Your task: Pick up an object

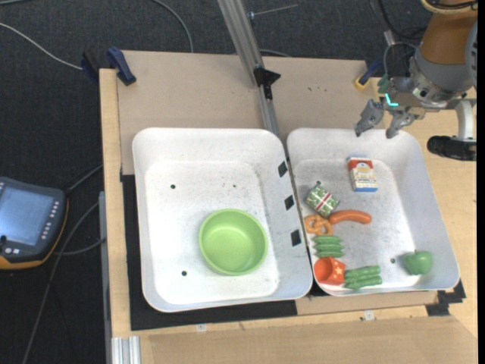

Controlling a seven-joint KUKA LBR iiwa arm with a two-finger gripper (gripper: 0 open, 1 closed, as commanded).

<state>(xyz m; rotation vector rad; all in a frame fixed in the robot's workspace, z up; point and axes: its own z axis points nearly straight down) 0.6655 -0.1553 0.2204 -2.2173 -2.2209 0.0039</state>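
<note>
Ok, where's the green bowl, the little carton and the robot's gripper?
Green bowl (233, 241): camera view, inside bottom of the bowl.
Carton (363, 175): camera view, middle of its top face.
Gripper (383, 127): camera view, midway between its two fingertips, above the right bin's far rim.

Bright, even overhead light, soft shadows, slightly grainy but sharp throughout.

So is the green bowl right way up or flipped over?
Right way up. The green bowl sits in the left bin with its round opening facing up, and you can see down inside it.
</note>
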